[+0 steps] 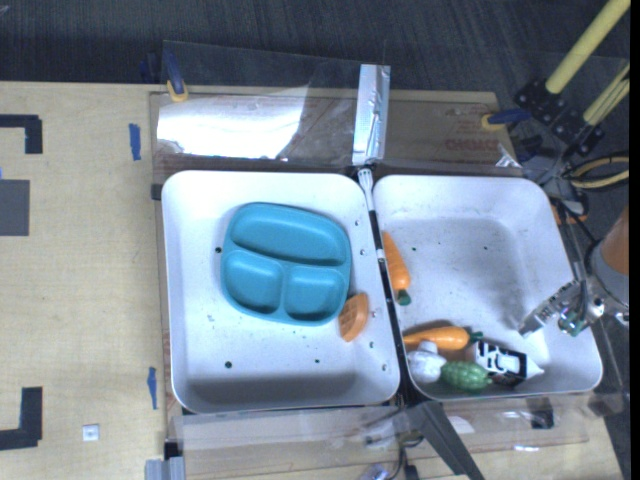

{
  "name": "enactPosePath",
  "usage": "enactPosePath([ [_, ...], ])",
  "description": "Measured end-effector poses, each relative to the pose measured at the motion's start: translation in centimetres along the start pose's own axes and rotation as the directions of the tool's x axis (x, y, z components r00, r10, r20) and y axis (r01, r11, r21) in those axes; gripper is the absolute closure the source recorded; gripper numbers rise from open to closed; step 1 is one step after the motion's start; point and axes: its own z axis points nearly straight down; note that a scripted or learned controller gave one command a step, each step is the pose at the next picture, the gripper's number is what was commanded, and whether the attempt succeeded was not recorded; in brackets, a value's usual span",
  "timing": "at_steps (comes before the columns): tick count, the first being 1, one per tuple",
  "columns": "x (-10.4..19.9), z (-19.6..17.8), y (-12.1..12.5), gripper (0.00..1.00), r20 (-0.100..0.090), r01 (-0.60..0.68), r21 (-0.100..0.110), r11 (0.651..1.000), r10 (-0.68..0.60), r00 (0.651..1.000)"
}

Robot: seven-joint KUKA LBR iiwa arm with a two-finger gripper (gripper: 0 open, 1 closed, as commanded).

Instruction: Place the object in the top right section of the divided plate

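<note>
A blue divided plate [285, 262] lies in the left bin [190, 298], with one long section at the back and two smaller ones in front. An orange toy piece [353, 318] rests on the bin floor just off the plate's front right corner. My gripper [550, 316] hangs low at the right side of the right bin [480, 228], above and right of a black and white object [505, 360]. Nothing shows in its grasp.
In the right bin, a carrot [396, 268] lies by the divider wall. Another orange carrot [440, 338], a white item [425, 366] and a green item [463, 375] cluster at the front. Yellow rods and cables [590, 38] stand at the back right.
</note>
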Motion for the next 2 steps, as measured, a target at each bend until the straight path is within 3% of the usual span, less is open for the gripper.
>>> enactPosePath([
  [1,-1.7,1.7,2.3,1.0,0.0,0.159,0.004,0.987,-0.159,0.987],
  [2,-5.1,1.8,7.4,1.0,0.003,0.443,0.001,0.896,-0.443,0.896],
])
